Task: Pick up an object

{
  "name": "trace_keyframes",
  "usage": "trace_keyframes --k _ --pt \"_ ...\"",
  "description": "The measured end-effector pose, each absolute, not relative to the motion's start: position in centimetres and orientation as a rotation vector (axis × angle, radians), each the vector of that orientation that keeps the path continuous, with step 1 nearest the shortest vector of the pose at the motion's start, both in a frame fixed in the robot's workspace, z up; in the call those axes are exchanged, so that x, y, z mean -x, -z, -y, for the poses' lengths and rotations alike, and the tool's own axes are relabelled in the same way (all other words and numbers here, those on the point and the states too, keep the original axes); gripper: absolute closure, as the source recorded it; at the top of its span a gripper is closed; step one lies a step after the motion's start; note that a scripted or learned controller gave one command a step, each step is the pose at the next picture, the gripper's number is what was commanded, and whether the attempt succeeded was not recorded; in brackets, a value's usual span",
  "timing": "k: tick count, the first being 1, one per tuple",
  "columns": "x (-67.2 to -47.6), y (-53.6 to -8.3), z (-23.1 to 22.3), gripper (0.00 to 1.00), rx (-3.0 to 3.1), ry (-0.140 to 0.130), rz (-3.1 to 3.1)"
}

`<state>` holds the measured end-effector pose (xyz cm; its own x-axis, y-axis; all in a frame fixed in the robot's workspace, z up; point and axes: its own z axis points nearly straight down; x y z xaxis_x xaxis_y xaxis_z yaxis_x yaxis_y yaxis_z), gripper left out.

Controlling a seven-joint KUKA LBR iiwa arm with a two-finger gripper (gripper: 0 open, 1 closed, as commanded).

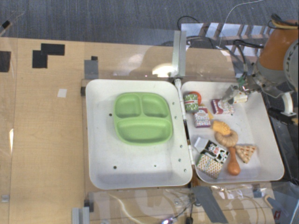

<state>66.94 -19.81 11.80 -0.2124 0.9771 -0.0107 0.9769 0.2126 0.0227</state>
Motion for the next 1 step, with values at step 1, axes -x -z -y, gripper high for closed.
trace_keyframes --k 1 --pt "-67.1 -19.16 11.26 1.0 -1.991 -0.009 -2.421"
